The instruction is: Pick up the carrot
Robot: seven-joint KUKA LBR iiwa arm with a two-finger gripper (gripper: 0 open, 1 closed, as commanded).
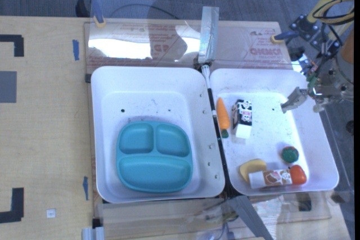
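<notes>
Here, the hand (297, 99) hovers at the right bin's (326, 143) far edge, its grip impossible to judge. The carrot (223, 114) lies against the bin's left wall, beside a milk carton (243, 118); a clean pick likely means approaching lengthwise. The left bin (107, 93) holds a teal tray (154, 156).

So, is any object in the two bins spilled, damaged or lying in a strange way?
Nothing looks spilled or broken. The carrot lies along the right bin's left wall, beside the small carton. The blue tray sits flat in the left bin.
</notes>
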